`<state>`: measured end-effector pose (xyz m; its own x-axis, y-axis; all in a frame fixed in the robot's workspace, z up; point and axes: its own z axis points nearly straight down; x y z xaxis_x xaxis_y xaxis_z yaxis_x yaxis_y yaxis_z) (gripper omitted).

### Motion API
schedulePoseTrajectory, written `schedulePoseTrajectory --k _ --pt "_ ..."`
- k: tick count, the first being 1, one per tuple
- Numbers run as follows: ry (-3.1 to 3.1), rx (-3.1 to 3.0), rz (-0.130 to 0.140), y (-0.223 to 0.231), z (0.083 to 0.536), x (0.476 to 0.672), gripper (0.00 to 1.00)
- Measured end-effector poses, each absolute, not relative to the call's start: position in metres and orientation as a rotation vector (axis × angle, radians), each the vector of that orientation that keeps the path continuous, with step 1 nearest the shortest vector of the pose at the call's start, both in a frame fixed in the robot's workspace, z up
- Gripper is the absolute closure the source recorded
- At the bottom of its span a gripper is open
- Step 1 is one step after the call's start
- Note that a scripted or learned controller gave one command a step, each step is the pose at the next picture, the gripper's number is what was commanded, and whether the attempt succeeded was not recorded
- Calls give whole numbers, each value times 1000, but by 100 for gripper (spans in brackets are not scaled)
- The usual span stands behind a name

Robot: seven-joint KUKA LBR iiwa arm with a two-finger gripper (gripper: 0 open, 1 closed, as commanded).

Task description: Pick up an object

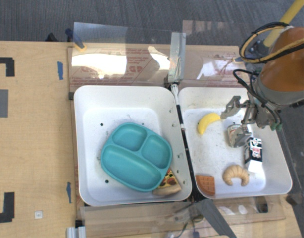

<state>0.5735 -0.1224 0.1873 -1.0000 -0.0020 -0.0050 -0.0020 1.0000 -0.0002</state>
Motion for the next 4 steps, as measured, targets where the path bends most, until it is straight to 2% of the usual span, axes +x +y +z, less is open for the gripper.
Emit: schedulePoseTrajectory --k 1,2,3,4 --pt "3122 -199 -4 -107 90 577 0" --pt "3106 -200 -7 -106 104 581 100" --pt "3124 -57 -4 -131 205 627 100" --pt "3118 226 -7 -196 284 595 100"
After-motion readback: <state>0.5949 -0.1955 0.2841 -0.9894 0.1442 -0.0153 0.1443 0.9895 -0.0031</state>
